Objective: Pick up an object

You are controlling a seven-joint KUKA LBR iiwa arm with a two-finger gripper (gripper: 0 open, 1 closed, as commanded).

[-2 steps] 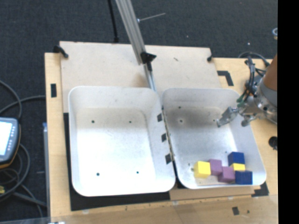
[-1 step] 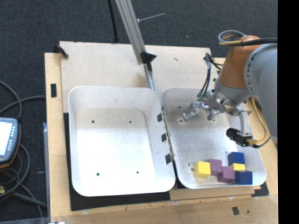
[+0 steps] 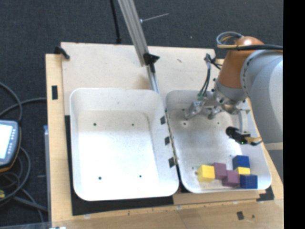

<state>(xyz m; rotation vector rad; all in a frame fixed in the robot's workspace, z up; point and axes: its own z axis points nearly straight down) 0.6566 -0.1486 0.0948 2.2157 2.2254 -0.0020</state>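
Observation:
Several small blocks lie in the front right corner of the right bin (image 3: 190,142): a yellow block (image 3: 206,172), two purple blocks (image 3: 226,173), a blue block (image 3: 241,161) with a small yellow one under it, and another blue block (image 3: 248,181). My gripper (image 3: 200,108) hangs over the bin's back part, well behind the blocks, with nothing visible between its fingers. Its fingers look spread apart.
The left bin (image 3: 119,142) sits beside the right one. A slanted metal pole (image 3: 136,27) rises from behind the bins. A handheld screen (image 3: 7,142) and cables lie off the bench at the left.

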